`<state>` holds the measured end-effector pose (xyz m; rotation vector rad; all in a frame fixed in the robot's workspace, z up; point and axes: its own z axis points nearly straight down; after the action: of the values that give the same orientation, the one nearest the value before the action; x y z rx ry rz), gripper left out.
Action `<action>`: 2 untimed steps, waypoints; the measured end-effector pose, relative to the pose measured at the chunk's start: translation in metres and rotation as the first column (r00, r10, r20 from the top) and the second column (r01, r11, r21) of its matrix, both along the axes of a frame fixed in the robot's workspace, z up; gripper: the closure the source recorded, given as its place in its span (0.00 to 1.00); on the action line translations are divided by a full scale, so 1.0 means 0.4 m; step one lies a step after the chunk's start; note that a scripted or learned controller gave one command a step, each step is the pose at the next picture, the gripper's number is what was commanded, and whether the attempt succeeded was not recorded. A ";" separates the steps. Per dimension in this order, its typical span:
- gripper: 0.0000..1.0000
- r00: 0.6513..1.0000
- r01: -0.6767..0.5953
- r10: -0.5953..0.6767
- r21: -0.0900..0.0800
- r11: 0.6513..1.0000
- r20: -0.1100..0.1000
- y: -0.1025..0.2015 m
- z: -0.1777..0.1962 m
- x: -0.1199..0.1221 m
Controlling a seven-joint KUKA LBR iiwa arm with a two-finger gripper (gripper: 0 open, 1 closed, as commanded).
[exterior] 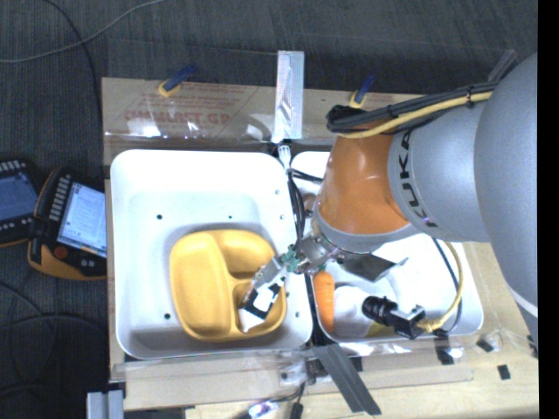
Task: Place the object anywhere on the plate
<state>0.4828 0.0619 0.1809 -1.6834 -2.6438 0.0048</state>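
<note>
A yellow divided plate (203, 279) lies in the left white bin (148, 190), toward its front. My gripper (264, 295) hangs low over the plate's right compartment, close to the plate's right rim. A small white and black shape sits right at the gripper's tip, and I cannot make out whether it belongs to the gripper or is a separate thing. An orange carrot (323, 298) lies in the right white bin (463, 317), just past the divider between the bins and to the right of the gripper. The arm's orange band (360, 190) covers much of the right bin.
A black cylindrical piece (391, 312) with a yellow cable lies at the front of the right bin beside the carrot. A teach pendant (72, 225) rests on the floor left of the bench. A clear plastic sheet (188, 112) lies behind the bins.
</note>
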 end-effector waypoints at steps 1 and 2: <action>0.00 1.000 0.003 -0.003 0.000 1.000 0.002 0.021 0.033 0.001; 0.00 0.999 0.049 -0.049 -0.006 0.999 0.006 -0.259 0.201 0.052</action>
<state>0.5037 -0.0415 0.2615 -1.7526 -2.6077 0.0078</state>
